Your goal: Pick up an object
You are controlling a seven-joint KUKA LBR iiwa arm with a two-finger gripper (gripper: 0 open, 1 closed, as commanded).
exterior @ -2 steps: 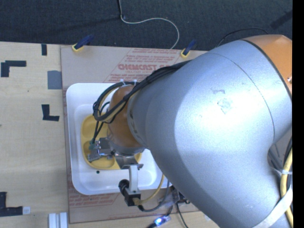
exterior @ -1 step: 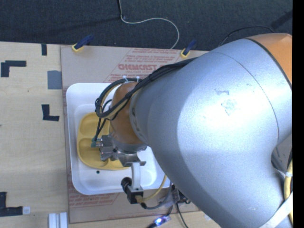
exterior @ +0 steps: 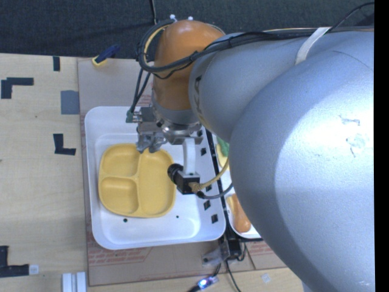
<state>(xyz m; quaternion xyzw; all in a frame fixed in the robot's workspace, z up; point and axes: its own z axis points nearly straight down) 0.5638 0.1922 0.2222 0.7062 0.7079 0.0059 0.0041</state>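
Sitting in the left white bin [exterior: 109, 227]: yellow divided plate [exterior: 135, 180], filling most of the floor. Tool [exterior: 151, 140] down at its 12 o'clock rim, touching or just above, can't tell which. Finger state hidden, can't tell. Something orange [exterior: 239, 218] off at 3 o'clock in the other bin.

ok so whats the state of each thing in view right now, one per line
yellow divided plate: lying flat in the left bin, right way up, compartments bare
left bin: holds the plate
hand: down at the plate's top rim
orange object: in the right bin, mostly hidden by the arm
arm: reaching over the bins
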